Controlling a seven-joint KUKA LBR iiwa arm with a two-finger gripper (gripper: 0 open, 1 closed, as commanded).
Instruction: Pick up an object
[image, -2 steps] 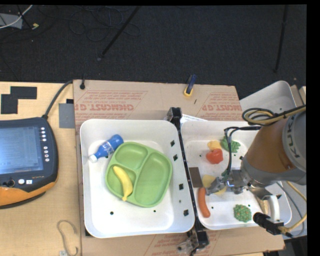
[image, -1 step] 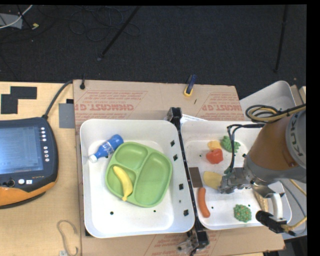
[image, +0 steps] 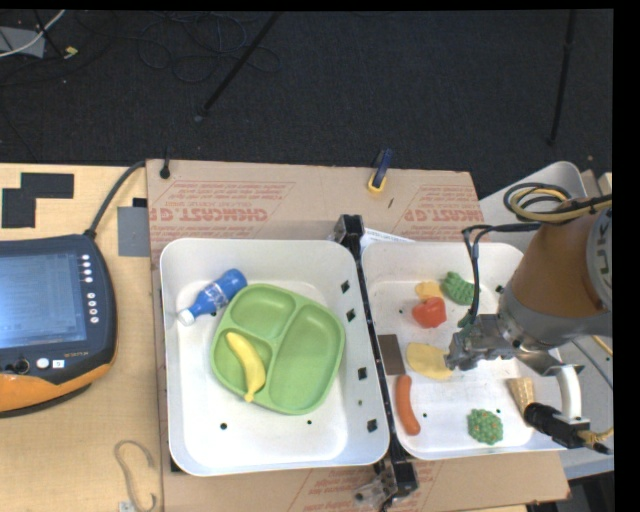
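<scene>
Nearest the camera, below the pincer: a green broccoli-like toy (image: 485, 426) and, to its lower left, a red sausage (image: 405, 404), both on the floor of the right bin (image: 400, 262).

The pincer (image: 463, 352) is down low in the right bin, at the right end of a pale yellow soft piece (image: 427, 361), possibly a cheese or pasta toy. Cannot tell how far the pincer is open, nor whether it has hold of the piece; the wrist covers that spot.

Up and left of the pincer: red tomato-like toy (image: 429, 313), with a small yellow item (image: 428, 290) and a green ridged toy (image: 459, 288) just above it. Far to the left, in the other bin: green divided plate (image: 300, 372) bearing a banana (image: 246, 364), and a blue bottle (image: 213, 296) beside it.

Risks, as judged:
- Yellow piece lies flat and low; the pincer may close over its edge and slip off on the lift.
- Contact at one end only: piece could droop or pivot out.
- Tomato is near; a sideways drift could nudge it.
</scene>
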